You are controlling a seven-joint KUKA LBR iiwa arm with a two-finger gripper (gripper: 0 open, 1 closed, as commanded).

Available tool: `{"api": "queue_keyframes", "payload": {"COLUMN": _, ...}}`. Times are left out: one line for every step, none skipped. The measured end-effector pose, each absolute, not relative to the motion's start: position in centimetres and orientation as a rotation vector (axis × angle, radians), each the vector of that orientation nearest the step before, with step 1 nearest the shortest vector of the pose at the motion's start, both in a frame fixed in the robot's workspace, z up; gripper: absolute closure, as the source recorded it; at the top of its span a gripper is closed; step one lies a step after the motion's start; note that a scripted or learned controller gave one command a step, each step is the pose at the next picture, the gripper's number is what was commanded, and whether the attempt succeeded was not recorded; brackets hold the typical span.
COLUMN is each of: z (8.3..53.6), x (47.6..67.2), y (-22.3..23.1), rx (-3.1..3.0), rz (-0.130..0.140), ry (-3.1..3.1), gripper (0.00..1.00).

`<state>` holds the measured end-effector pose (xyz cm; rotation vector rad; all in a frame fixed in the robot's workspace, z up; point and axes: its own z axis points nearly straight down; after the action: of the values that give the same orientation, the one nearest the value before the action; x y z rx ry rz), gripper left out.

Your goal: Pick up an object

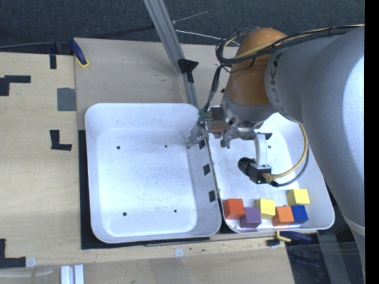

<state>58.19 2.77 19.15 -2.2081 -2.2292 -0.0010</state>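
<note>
End effector (201,134), grip state not discernible, at the inner rim of the right bin (283,136); coloured blocks (267,207) lie well clear of it.

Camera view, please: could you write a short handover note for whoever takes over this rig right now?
Hand: above the wall between the bins, at their far end; open or shut, cannot tell.
Blocks: six, clustered at the near end of the right bin, apart from the hand.
Done: no block seen lifted.
Left: the whole pick.
</note>
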Motion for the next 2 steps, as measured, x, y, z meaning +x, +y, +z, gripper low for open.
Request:
{"api": "queue_keyframes", "payload": {"z": 19.2, "x": 56.5, "y": -3.6, "rx": -2.226, "rz": 0.007, "ry": -2.215, "gripper": 0.0}}
{"api": "queue_keyframes", "payload": {"z": 19.1, "x": 56.1, "y": 2.8, "rx": -2.21, "rz": 0.001, "ry": -2.228, "gripper": 0.0}}
